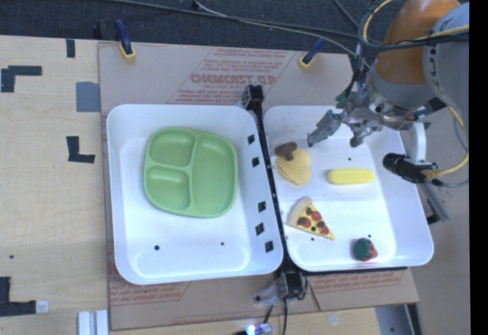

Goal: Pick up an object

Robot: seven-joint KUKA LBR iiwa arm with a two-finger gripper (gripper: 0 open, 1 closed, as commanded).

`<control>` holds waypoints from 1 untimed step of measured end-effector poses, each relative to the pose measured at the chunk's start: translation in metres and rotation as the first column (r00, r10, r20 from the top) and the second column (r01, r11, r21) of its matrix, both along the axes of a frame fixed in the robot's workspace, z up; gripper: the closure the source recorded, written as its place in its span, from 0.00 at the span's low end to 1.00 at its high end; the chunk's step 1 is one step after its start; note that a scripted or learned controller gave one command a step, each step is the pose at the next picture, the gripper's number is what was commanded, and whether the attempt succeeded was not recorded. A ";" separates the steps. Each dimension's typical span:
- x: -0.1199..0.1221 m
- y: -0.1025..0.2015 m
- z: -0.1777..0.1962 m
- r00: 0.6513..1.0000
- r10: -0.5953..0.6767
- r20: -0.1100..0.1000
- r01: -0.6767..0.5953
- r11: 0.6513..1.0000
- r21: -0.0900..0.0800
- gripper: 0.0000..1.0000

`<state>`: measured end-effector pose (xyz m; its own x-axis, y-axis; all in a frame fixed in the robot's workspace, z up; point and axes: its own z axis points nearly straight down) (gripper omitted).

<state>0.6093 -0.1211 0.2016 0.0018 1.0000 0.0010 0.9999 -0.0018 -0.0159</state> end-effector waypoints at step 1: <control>0.003 0.000 0.009 1.000 0.003 0.014 -0.003 1.000 -0.001 0.00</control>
